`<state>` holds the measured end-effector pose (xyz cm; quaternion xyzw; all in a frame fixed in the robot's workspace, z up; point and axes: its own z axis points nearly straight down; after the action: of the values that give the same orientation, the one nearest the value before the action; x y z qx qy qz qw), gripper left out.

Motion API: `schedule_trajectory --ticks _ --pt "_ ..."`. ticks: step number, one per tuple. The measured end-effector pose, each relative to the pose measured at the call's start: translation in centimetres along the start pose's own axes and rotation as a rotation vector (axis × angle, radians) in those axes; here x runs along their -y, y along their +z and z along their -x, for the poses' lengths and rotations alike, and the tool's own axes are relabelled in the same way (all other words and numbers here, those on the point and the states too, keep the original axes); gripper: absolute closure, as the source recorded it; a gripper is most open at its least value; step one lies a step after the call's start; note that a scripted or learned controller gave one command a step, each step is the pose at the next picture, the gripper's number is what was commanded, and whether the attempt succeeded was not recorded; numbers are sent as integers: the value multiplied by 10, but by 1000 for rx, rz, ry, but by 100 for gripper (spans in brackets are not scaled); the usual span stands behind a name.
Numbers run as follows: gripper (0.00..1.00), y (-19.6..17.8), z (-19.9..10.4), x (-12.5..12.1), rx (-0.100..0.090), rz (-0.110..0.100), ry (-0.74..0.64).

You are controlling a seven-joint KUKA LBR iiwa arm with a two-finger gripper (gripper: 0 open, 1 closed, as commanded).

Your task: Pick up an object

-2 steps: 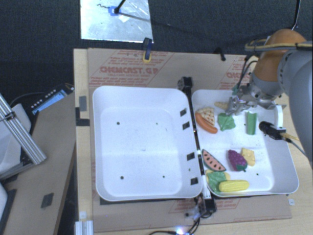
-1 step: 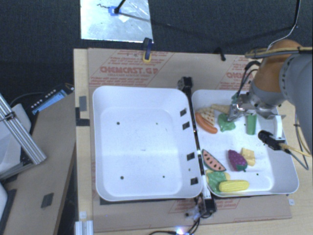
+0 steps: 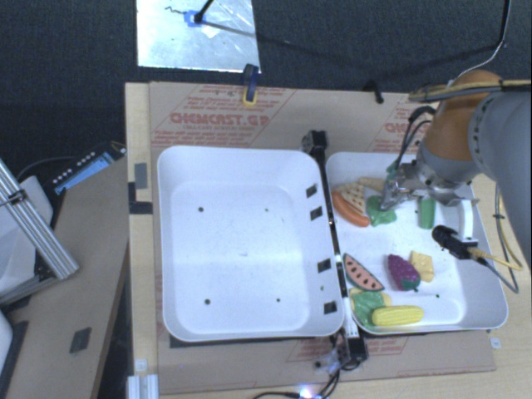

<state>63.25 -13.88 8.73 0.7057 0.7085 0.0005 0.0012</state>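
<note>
Tool (image 3: 391, 191): low in the right bin, upper middle of that bin, right part of the frame; whether it grips anything cannot be told from this view.
Left bin (image 3: 179, 248): white, shallow, middle of the frame.
Right bin (image 3: 486, 302): holds all the toy food, right of the frame.
Carrot (image 3: 350, 209): orange, near the bin's left wall, just left of the tool.
Green piece (image 3: 382, 216): directly under the tool, touching or nearly so; likely the target.
Handling: looks like small, light, stiff plastic, probably smooth and apt to slip; best pinched across its narrow middle.
Melon slice (image 3: 363, 273): lower left of the bin.
Corn (image 3: 397, 314): yellow, by the bottom wall.
Grape bunch (image 3: 404, 272): purple, centre of the bin, well apart from the tool.
Risk: carrot crowds the target's left side.
</note>
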Motion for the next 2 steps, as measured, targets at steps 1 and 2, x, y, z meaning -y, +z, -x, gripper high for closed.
schedule_trajectory --ticks 1,2 --pt "0 -1 1 -1 0 2 1" --pt "0 3 56 74 0 -6 10"
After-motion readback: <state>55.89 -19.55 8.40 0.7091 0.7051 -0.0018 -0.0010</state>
